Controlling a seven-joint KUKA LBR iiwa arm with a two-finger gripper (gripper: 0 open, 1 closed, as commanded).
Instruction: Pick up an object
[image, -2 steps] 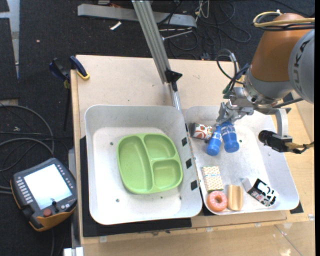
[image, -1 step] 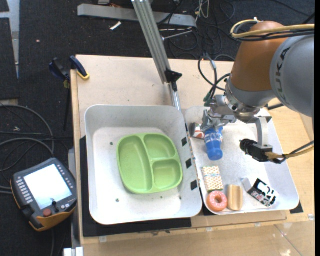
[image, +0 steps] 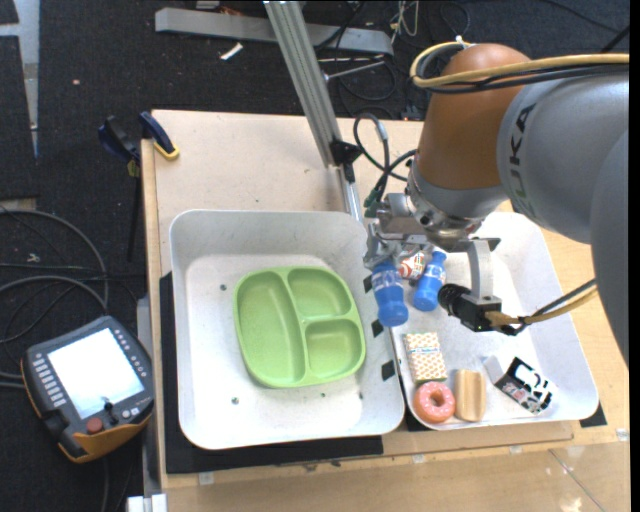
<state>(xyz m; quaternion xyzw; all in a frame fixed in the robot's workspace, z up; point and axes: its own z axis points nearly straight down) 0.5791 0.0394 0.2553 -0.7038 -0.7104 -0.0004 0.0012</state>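
My gripper hangs over the left end of the right bin, close to the wall shared by the two bins. Its two blue-tipped fingers point down and stand apart, so it is open. A small red and white thing shows higher up between the fingers, and I cannot tell whether it touches them. Just below the fingertips lies a checkered orange and white block. Nearer the front edge are a pink doughnut, a tan roll and a black and white piece.
The left bin holds a green divided plate. A black part on a yellow cable hangs right of the fingers. A metal pole slants up behind the bins. A hand-held control unit lies off the bench at left.
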